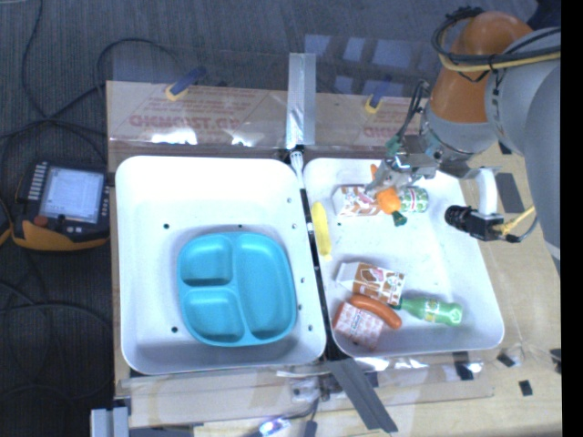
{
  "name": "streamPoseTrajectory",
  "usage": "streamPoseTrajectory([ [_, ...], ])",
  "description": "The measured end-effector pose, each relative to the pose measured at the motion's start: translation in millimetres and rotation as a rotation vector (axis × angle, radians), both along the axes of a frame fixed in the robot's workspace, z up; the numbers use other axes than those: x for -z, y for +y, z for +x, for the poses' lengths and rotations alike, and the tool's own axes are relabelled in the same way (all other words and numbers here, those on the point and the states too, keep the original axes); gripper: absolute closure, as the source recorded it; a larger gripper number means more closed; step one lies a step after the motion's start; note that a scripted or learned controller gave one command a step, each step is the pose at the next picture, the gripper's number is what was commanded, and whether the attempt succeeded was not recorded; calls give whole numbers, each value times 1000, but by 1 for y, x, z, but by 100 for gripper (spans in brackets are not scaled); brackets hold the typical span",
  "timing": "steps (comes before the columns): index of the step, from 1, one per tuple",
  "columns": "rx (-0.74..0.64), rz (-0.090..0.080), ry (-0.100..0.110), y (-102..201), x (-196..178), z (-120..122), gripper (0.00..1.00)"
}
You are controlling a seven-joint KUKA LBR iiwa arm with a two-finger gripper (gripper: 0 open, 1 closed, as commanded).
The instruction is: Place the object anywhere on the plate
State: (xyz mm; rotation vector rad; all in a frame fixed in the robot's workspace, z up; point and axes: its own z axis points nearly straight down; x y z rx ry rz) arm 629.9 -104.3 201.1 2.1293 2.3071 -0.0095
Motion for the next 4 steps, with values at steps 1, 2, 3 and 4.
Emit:
streamPoseTrajectory([
  [1, -62, 6, 2, 62, 19, -72, 100],
  [2, -144, 7, 2, 122, 19, -107, 100],
  [3, -165, 6, 3, 93, 19, -130, 100],
  [4, -181, 8, 4, 179, 19, -147, 100],
])
